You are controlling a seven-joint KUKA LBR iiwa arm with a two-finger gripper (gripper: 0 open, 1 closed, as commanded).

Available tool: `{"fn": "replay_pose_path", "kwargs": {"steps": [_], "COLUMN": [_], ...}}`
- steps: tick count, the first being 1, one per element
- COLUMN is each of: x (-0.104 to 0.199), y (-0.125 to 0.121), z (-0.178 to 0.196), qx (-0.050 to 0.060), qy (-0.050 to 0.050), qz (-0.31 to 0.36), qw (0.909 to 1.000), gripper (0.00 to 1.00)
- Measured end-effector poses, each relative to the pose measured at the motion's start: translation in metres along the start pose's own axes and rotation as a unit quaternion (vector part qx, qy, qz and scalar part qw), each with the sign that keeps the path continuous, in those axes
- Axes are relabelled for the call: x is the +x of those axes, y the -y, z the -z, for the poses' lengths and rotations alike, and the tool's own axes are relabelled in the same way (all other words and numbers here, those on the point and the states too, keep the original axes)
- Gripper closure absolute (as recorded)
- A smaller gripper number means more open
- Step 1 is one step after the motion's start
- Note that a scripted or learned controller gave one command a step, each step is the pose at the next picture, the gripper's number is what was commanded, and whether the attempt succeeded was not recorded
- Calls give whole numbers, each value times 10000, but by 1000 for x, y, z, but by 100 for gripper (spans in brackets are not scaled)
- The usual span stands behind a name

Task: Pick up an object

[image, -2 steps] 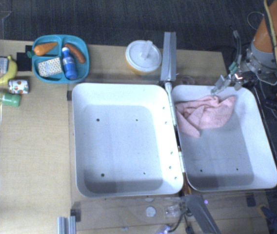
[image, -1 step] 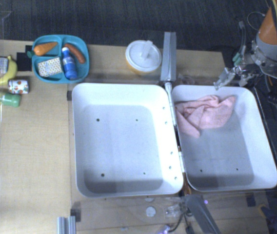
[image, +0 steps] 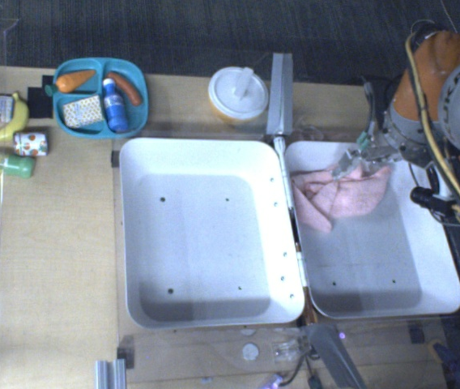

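Pink cloth [image: 339, 197] crumpled in right bin [image: 424, 290], jaws [image: 358, 159] at its upper edge (grip state unclear)

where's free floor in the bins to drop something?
Left bin: whole floor bare. Right bin: near half bare, between the pink cloth and the near rim. Crowded: right bin's far end, where cloth and tool sit; also the bench top-left, around the blue tray and banana.

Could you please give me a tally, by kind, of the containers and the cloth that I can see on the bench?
White bins: 2, left and right
Blue divided tray: 1
Lidded cup: 1
Pink cloth: 1
Total: 5
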State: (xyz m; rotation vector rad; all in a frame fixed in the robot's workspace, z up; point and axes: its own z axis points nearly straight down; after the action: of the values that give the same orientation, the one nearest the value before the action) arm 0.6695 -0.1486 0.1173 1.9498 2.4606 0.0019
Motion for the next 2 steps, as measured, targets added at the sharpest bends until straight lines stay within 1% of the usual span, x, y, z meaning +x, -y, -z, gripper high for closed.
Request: {"fn": "replay_pose_path", "kwargs": {"steps": [1,2], "x": [15,-22], "y": [-5,17], "z": [-22,-26], "qx": [-8,-50], "qy": [42,26], "qz": [343,371], "qw": [9994,9993], "gripper": [0,0]}}
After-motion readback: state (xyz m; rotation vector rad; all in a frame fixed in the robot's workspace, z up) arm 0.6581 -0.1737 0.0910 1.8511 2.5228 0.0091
